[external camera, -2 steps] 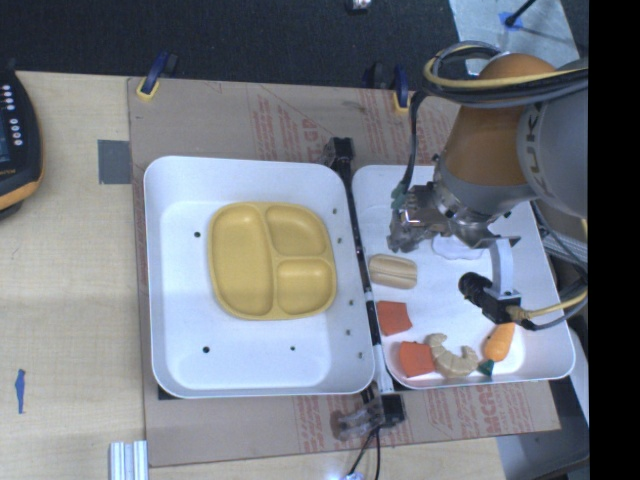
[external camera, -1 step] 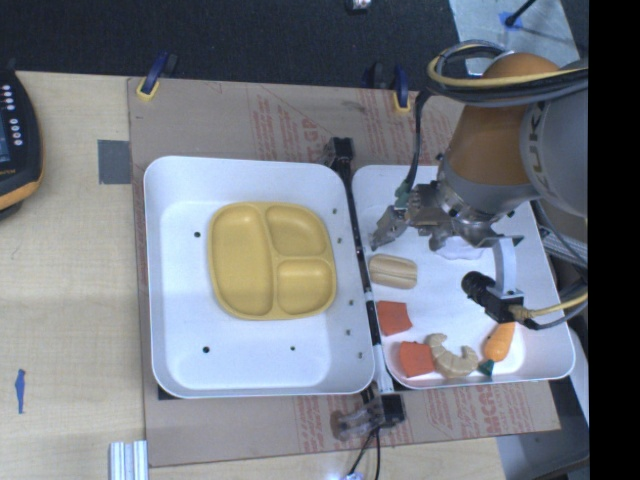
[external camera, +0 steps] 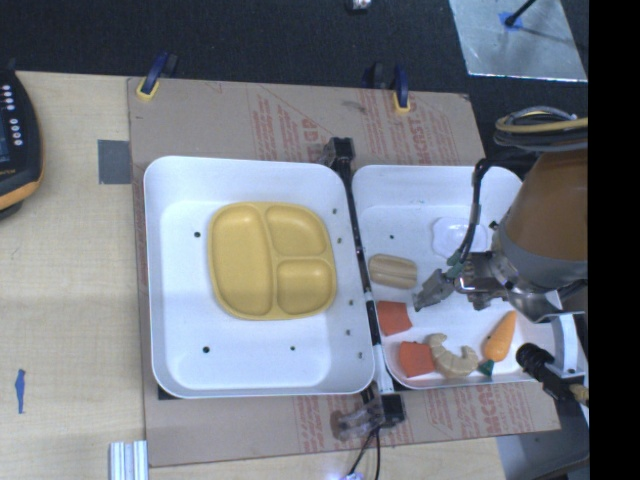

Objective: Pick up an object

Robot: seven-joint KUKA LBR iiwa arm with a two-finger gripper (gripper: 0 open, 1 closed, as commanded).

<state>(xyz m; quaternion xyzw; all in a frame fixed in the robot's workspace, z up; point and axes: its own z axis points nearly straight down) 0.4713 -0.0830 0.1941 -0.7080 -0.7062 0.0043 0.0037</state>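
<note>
Just fingers over right bin, near bread roll.

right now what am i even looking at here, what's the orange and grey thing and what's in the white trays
One camera looks down at a slant on a bench. The grey arm with an orange band is a robot reaching in from the right; its gripper hangs over the right bin, with nothing visibly between its fingers. The left bin holds a yellow divided plate. The right bin holds toy food: a bread roll, two red pieces, a carrot and a pale curved piece.
</note>
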